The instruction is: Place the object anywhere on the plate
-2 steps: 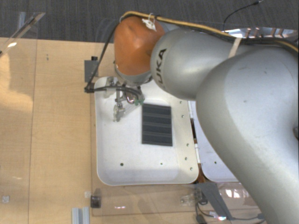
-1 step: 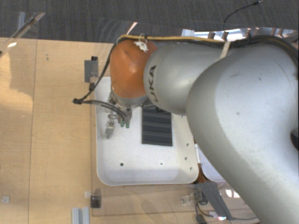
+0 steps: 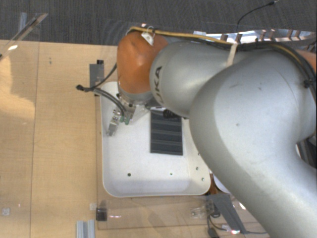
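Overhead, arm [image 3: 233,113] across bin [image 3: 143,182].

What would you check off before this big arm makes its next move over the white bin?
1. White bin level on the bench: ok.
2. Dark ribbed panel lying flat in the bin: ok.
3. Gripper low over the bin's left part: ok.
4. Object between its fingers: cannot tell.
5. Plate located: cannot tell, the arm covers much of the scene.
6. Cable at the wrist hanging free: ok.
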Robot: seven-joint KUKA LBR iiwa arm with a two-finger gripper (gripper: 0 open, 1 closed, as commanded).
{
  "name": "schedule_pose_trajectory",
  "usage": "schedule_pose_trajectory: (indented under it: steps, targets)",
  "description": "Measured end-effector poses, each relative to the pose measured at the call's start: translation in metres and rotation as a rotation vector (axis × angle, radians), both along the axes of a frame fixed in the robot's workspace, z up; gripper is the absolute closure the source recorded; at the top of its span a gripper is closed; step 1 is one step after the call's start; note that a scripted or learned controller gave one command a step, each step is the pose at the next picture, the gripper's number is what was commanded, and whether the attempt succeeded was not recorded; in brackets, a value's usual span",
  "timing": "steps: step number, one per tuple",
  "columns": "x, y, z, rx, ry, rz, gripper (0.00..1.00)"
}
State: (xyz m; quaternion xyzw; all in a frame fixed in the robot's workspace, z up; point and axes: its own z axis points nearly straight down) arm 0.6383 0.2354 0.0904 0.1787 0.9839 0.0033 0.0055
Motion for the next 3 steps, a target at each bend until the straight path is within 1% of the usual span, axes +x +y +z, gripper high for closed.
schedule_pose_trajectory:
  steps: [1, 2, 3]
  targets:
    - [0.003, 0.002, 0.015, 0.004, -0.012, 0.005, 1.00]
    - [-0.089, 0.002, 0.060, -0.004, 0.001, 0.512, 1.00]
    - [0.028, -0.002, 0.084, -0.010, -0.007, 1.041, 1.00]
